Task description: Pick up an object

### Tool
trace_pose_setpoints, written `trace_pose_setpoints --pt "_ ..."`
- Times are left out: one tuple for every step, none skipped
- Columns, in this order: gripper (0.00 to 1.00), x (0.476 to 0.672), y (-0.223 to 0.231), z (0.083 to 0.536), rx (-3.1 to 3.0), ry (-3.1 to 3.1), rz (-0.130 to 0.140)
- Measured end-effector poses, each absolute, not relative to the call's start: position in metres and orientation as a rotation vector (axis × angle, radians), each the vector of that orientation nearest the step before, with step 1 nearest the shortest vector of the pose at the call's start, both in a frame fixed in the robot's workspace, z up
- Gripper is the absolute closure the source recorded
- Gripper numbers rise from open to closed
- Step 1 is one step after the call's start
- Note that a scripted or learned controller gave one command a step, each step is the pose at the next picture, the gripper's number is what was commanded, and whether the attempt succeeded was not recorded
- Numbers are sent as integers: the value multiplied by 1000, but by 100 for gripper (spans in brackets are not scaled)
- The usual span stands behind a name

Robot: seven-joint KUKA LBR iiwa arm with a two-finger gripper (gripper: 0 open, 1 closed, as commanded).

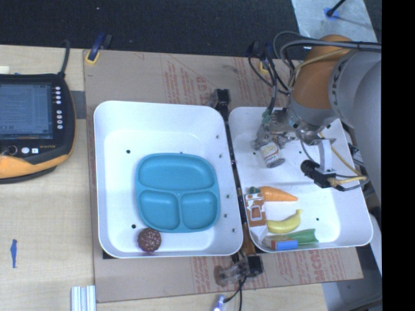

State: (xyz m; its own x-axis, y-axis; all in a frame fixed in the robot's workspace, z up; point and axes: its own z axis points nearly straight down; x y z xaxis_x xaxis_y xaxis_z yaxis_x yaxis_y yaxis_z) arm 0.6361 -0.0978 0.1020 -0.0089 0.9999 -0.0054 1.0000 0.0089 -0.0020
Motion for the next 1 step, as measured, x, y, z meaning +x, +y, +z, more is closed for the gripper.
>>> trace_pose_setpoints --pt "100 593 -52 192 2214 2230 -5"
